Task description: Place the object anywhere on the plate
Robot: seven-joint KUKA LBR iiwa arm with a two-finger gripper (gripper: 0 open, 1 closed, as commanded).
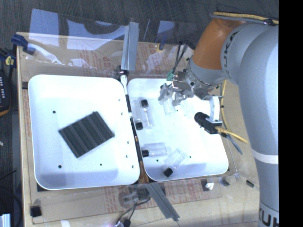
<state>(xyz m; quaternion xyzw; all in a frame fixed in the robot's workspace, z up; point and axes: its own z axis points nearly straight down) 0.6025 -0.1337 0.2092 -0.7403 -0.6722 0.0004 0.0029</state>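
Reaching in from the right, the arm [246, 79] hangs its hand [171, 94] over the right bin [218, 160]; whether it is spread or pressed together I cannot tell. Clear vials [145, 112] lie below, the dark ridged plate [86, 134] in the left bin [42, 93]. Risk: slippery, near-invisible vials could escape a grasp.

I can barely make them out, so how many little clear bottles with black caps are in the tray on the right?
4: one upright-lying near the divider, one beside the divider edge, one lower left, one at the front. The arm may hide more.
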